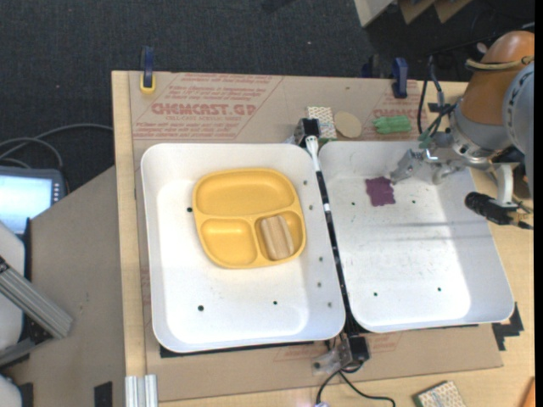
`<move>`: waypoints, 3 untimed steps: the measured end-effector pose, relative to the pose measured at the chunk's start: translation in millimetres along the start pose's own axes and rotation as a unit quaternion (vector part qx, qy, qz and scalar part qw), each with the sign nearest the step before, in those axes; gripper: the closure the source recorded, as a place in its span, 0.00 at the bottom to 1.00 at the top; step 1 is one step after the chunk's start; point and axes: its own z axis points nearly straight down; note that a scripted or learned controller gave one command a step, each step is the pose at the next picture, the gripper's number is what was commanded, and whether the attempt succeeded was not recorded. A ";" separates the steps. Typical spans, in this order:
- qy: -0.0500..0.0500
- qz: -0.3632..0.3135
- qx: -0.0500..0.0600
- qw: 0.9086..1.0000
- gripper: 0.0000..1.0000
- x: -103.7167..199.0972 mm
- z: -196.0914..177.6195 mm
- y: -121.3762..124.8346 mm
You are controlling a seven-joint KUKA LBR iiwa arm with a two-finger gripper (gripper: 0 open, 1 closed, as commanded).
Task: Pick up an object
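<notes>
In the left white plastic bin (170, 253) lay a yellow divided plastic tray (248, 216) with a tan wooden block (276, 236) in its right small compartment. In the right white bin (441, 261) a small purple flat piece (380, 191) lay near the grey gripper (409, 164), which was just beside it; its grip I could not tell.

bright, even light; soft shadows

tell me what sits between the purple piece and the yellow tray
In the camera view, between the purple piece in the right bin and the yellow tray in the left bin lie bare white bin floor and the two bins' adjoining rims.
</notes>
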 end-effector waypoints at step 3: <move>-0.004 0.002 -0.002 1.000 1.00 90.5 -8.6 -31.8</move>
